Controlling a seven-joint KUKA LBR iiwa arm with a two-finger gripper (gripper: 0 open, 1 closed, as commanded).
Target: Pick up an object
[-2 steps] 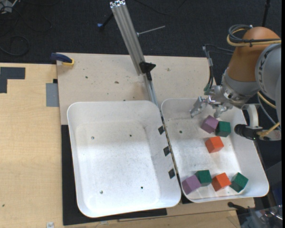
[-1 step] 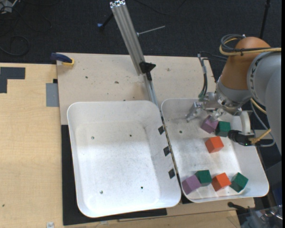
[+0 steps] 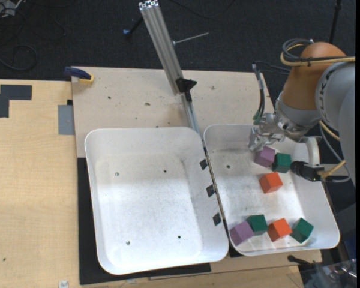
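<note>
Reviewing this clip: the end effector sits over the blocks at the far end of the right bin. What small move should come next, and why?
Probably a short straight descent. The end effector sits just above the purple block, which touches a green block on its right, so nothing looks held yet. Lowering onto the purple block seems the likeliest step; the neighbour may crowd the grasp.

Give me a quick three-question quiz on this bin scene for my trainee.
1. True or false: all the blocks lie in the right bin.
2. How many orange blocks are there?
3. Which block is closest to the tool: A) purple block, B) lower green block, C) orange block?

Key: 1 true. 2 two, one mid-bin and one near the front edge. 3 A, the purple one just under the tool, beside a green block.
</note>
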